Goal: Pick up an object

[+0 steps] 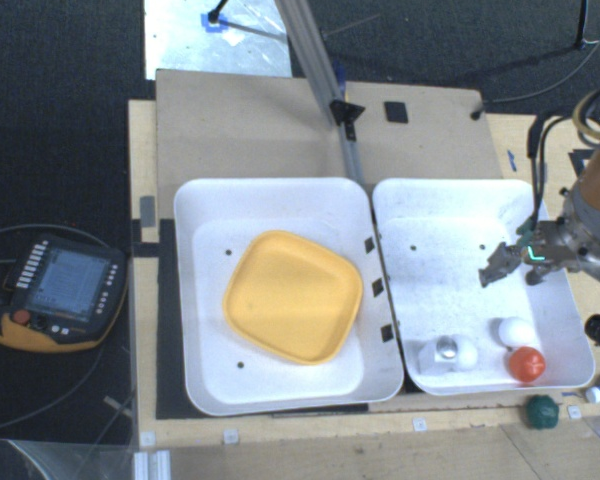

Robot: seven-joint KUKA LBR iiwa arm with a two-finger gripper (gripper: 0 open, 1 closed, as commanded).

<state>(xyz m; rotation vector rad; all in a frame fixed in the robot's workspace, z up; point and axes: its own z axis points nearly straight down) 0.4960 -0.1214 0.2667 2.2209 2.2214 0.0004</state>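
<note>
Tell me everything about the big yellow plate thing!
The yellow plate is a squarish dish with rounded corners and a raised rim around a shallow, flat middle. It looks like smooth plastic, plain yellow all over, with nothing lying on it. It sits flat on the floor of the left bin, turned a bit so its corners point like a diamond. It lies near the bin's middle, apart from the walls. The gripper hangs over the other bin, far from the plate.

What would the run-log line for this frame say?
gripper over right bin, nothing visibly held | red ball, white ball near front corner | yellow plate in left bin
</note>
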